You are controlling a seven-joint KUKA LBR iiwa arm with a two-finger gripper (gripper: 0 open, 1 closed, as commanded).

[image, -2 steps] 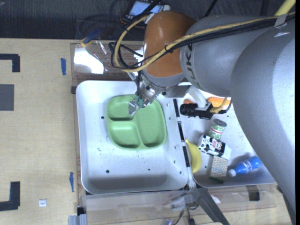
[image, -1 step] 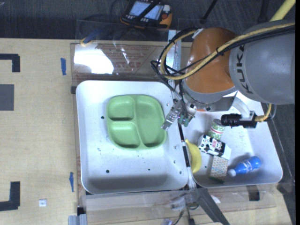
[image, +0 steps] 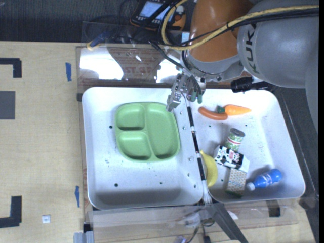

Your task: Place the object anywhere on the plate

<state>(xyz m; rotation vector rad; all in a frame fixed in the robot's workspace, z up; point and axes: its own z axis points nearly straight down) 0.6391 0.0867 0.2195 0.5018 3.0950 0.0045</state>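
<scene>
A light green plate (image: 147,130) with three compartments lies in the left bin (image: 101,176). My gripper (image: 182,97) hangs over the top end of the divider between the bins, just off the plate's upper right corner. Its fingers look spread, with nothing between them. In the right bin (image: 283,135), an orange carrot (image: 223,112) lies just right of the gripper. Lower down are a small green-topped can (image: 235,137), a black-and-white carton (image: 231,157), a yellow banana (image: 209,169) against the divider, a tan box (image: 235,180) and a blue bottle (image: 264,179).
The arm's large grey and orange body (image: 238,29) looms over the back of the right bin. Cables and a small device (image: 152,11) sit behind the bins. A shiny panel (image: 121,65) borders the left bin's far edge. Pale bench top (image: 35,135) lies to the left.
</scene>
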